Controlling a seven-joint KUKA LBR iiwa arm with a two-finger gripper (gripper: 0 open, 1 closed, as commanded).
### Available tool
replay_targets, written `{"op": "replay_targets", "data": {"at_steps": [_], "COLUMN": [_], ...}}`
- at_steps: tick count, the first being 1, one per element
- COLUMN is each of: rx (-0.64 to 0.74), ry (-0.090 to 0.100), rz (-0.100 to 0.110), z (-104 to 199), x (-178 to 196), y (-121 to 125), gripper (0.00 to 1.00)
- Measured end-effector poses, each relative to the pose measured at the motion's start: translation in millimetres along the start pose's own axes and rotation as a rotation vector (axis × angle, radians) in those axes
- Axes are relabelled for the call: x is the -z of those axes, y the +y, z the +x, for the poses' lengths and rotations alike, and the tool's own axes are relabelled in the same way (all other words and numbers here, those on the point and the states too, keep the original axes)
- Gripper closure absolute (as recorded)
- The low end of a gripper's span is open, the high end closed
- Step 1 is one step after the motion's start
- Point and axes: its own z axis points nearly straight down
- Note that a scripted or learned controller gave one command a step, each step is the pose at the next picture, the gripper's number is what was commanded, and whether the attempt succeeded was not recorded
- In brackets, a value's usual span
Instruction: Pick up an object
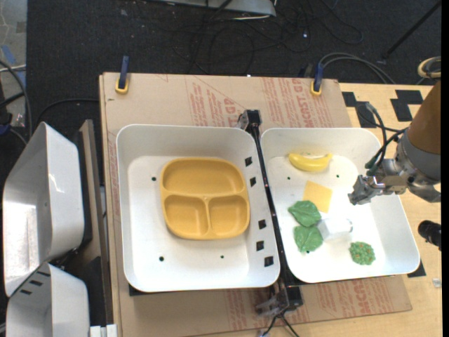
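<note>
The right bin [393,241] holds a yellow banana [310,161], a yellow cheese slice [318,195], two green leaf pieces [304,212] [308,238], a small clear or white block [336,226] and a green broccoli piece [362,253]. My gripper [363,189] hangs over the right bin's upper right part, to the right of the cheese slice and apart from it. Nothing is visibly between its fingers.
The left bin [140,160] holds a yellow divided plate [205,197]. A black divider [263,188] runs between the bins. White containers [38,195] stand off the bench at the left. Cables [372,118] run at the bench's back right.
</note>
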Motion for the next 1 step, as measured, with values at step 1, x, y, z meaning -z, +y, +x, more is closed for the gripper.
{"op": "replay_targets", "data": {"at_steps": [1], "rx": [0.001], "ry": [0.001], "rz": [0.001], "z": [63.6], "x": [4.0], "y": [1.6], "gripper": [1.00]}}
